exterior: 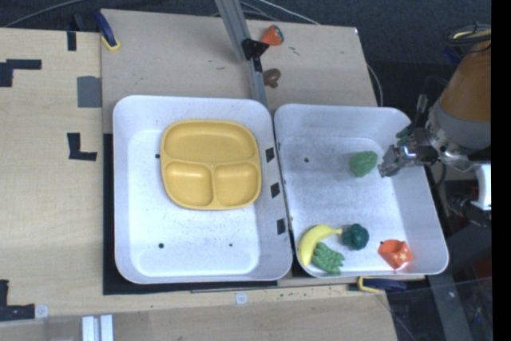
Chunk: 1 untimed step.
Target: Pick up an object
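The closest thing to me is a light green lumpy object (363, 164), and it is lying on the floor of the right bin (335, 196), just beside my fingertips, on the side away from my arm. It is not touching me, and nothing is sitting between my fingers. My gripper (391, 163) is hanging at the far right rim of this bin, pointing inward toward the green object, but my fingers are looking small and dark from here, so I cannot tell if they are apart or together. Further from my fingers, along the near edge of the same bin, four things are lying in a loose row: a yellow banana (313, 239), a bright green leafy piece (327, 258) touching the banana, a dark green round object (355, 235) just beside the banana's tip, and an orange-red object (394, 252) in the near right corner, a little apart from the others. Well apart from my fingers, beyond the wall between the bins, the left bin (136, 196) is holding a yellow divided plate (211, 164) with three compartments. Behind my gripper, my arm (467, 104) is reaching in, with its orange band above the wrist.
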Each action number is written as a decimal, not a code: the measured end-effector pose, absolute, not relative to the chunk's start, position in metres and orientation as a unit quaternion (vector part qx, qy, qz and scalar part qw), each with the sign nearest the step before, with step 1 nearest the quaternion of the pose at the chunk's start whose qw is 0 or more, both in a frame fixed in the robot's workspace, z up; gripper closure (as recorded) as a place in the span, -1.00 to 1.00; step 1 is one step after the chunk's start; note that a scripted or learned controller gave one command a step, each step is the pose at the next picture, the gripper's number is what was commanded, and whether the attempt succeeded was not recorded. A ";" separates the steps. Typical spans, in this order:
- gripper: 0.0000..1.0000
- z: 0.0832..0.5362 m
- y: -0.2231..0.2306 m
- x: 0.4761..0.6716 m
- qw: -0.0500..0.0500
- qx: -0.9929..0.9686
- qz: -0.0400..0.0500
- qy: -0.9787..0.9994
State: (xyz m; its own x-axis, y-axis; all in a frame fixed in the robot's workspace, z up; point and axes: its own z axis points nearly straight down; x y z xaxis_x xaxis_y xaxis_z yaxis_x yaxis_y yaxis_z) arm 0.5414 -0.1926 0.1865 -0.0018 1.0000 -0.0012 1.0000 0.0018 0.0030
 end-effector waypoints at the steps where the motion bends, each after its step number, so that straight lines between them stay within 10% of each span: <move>1: 1.00 0.235 -0.194 0.552 0.002 0.706 0.001 0.708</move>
